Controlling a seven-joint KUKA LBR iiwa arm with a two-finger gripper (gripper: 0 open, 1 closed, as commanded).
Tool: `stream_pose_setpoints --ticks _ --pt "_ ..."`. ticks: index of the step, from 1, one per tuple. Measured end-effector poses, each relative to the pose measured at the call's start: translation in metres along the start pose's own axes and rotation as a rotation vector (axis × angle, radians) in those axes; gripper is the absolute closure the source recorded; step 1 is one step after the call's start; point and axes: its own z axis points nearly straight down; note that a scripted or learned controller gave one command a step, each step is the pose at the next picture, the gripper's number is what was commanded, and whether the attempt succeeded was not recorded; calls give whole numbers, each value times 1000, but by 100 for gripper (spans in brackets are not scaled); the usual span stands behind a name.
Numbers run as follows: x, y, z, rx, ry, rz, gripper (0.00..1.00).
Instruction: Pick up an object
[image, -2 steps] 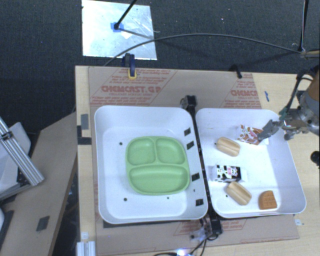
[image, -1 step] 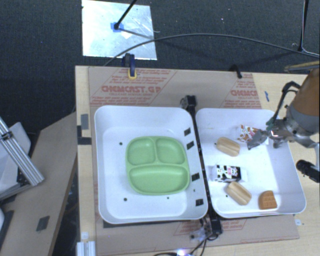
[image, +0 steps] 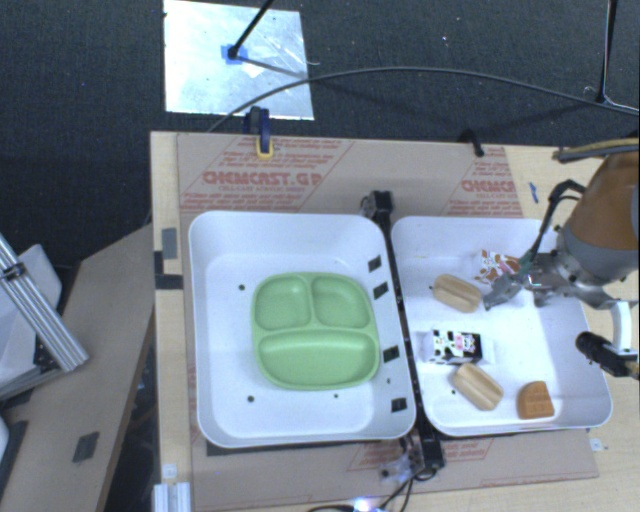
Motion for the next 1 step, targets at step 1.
stream_pose_setpoints --ticks 1 --pt "0 0 43 0 0 1 0"
